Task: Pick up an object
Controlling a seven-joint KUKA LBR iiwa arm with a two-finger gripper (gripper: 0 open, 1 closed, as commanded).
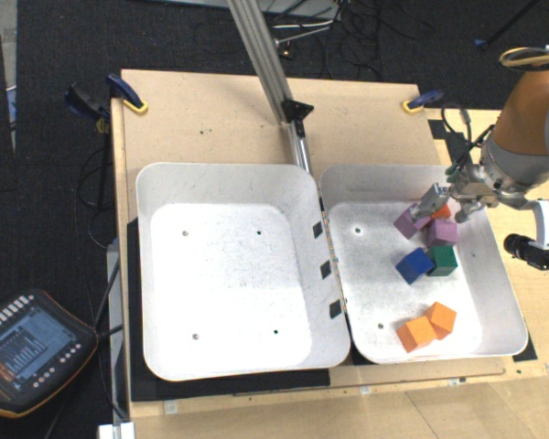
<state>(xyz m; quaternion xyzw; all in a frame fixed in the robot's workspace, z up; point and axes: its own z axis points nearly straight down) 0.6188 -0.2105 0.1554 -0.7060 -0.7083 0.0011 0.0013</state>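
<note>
1. Sitting at the top of the right bin, a purple block lies tilted just under the hand, with an orange-red piece beside it and a pink-purple block just below.
2. Whether the hand's grasping parts are apart, together or clamped on anything cannot be told; the blocks crowd against them and nothing is clearly caught.
3. Just below that cluster, a green block and a blue block touch each other; two orange blocks sit near the bin's front edge, well apart from the hand.
4. The step in hand looks like closing on one block in the cluster. Doing it well probably means centring on a single block, coming straight down so neighbours are not shoved, and lifting slowly.
5. The orange pair, standing more apart, seems an easier target should this try slip.
6. The left bin lies alongside on the bench.
</note>
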